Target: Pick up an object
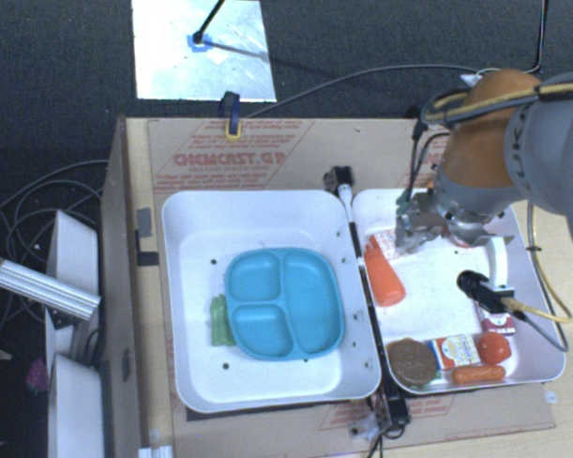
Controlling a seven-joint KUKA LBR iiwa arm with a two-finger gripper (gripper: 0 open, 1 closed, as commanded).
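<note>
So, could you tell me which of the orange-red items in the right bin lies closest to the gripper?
The large orange carrot by the divider, just below-left of the gripper. The tomato and small carrot sit at the bin's near edge.

— What is lying in the right bin?

— An orange carrot is lying slantwise against its left wall. A brown round patty is sitting at the near edge, and beside it a small white and red packet, a tomato and a slim orange sausage are crowding together.

— And the left bin?

— A blue divided plate is resting flat in the middle, with a green piece lying just at its left edge.
</note>
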